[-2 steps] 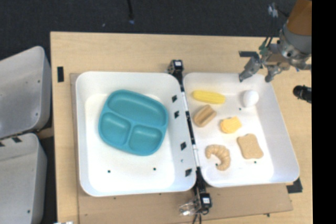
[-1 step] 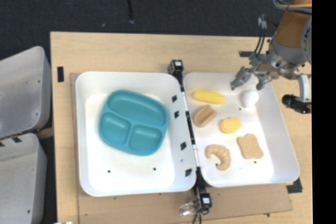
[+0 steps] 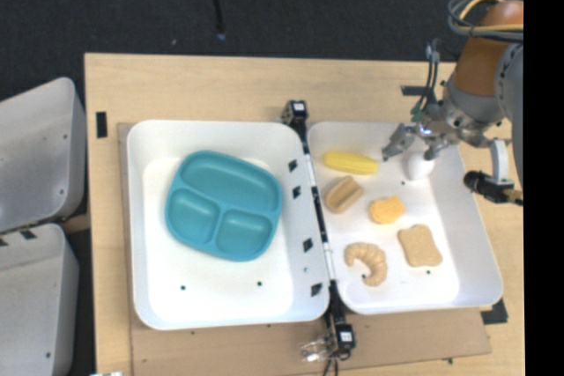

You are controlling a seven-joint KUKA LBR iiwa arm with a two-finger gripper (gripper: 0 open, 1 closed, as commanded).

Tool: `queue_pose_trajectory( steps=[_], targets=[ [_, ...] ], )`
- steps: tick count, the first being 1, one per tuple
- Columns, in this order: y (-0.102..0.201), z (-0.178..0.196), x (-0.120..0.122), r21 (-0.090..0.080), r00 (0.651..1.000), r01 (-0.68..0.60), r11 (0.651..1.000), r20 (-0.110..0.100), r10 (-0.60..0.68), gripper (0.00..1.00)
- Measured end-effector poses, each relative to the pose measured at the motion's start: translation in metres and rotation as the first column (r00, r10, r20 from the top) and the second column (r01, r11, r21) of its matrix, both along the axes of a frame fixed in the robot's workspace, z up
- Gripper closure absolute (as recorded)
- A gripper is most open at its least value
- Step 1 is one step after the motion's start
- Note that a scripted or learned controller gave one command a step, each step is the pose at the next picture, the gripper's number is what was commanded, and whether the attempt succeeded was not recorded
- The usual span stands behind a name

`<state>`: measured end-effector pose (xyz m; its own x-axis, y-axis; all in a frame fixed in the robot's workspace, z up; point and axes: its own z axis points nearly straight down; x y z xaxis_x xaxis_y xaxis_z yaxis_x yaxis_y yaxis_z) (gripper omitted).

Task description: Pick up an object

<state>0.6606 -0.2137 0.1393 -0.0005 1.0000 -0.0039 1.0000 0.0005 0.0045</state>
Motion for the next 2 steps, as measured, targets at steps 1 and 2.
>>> queue_pose_trajectory(
  steps=[1, 2],
  targets=[
    [0.000, -0.010, 0.007, -0.004, 1.000, -0.005, 1.000, 0.022, 0.005, 0.00],
    [-0.002, 0.001, 0.008, -0.009, 1.000, -0.008, 1.000, 0.025, 0.008, 1.00]
  ],
)
